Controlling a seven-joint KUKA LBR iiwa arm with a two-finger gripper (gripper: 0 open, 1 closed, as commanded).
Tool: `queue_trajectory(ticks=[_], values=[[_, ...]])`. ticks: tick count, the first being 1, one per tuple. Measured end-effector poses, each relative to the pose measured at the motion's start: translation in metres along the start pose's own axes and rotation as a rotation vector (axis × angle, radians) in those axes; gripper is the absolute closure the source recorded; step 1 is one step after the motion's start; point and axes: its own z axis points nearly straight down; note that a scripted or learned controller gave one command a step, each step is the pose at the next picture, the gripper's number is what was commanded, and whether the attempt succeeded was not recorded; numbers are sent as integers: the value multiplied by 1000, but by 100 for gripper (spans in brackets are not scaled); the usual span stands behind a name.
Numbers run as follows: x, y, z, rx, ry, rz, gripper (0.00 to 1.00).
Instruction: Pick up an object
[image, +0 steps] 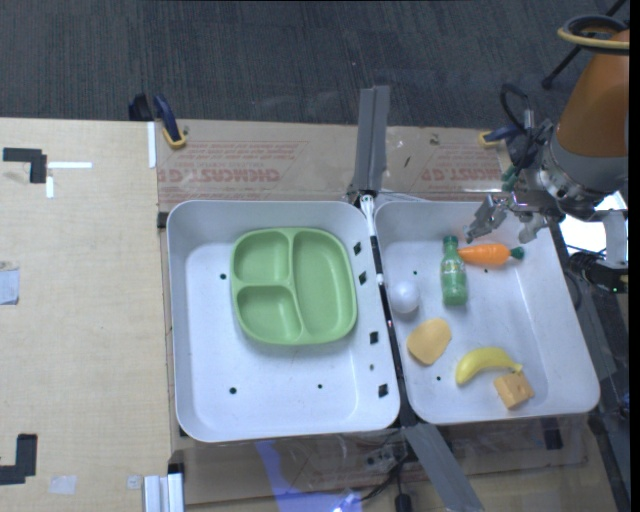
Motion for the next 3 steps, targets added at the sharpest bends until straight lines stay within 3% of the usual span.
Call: queue_trajectory(ticks=[1,2,3], values=[[2,27,113,-18,-1,-45,0],[0,27,105,-17,-2,-43,100],[-23,-39,133,-2,0,-180,100]])
